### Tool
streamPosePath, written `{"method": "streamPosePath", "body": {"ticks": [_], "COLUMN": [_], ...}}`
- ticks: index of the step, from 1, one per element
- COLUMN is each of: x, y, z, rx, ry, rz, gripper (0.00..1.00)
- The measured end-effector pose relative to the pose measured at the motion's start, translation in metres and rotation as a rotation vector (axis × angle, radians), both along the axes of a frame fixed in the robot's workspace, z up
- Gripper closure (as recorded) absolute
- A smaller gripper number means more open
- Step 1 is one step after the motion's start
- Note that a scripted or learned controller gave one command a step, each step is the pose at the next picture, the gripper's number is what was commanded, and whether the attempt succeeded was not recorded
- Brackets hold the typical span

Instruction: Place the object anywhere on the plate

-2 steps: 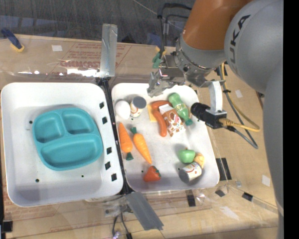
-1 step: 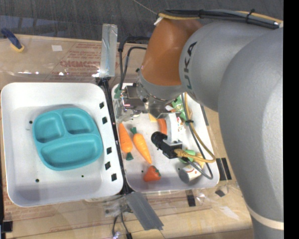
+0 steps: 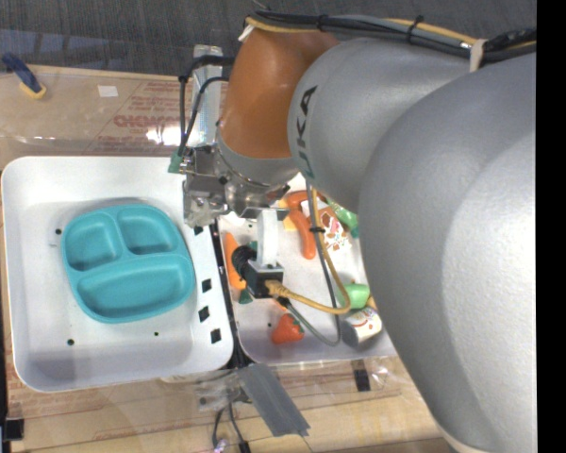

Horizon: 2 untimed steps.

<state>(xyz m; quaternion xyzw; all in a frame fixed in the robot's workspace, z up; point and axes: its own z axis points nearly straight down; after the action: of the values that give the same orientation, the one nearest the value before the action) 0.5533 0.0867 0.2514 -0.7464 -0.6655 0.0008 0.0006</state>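
Camera view — orange carrot point(image 3: 306, 228) runs top-to-bottom.

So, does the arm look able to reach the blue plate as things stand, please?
Probably yes: the plate lies uncovered in the left bin, and the gripper hangs close by at that bin's right edge.

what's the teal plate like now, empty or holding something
Empty: the teal plate shows three bare compartments; it lies flat in the left bin.
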Motion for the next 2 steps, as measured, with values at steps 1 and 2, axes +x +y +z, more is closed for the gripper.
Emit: {"method": "streamPosePath", "body": {"ticks": [1, 2], "x": [0.000, -0.008], "y": [-0.001, -0.080], "z": [0.000, 0.085], "rx": [0.000, 0.000], "ry": [0.000, -0.008], "rz": [-0.001, -0.066], "gripper": [0.00, 0.00]}}
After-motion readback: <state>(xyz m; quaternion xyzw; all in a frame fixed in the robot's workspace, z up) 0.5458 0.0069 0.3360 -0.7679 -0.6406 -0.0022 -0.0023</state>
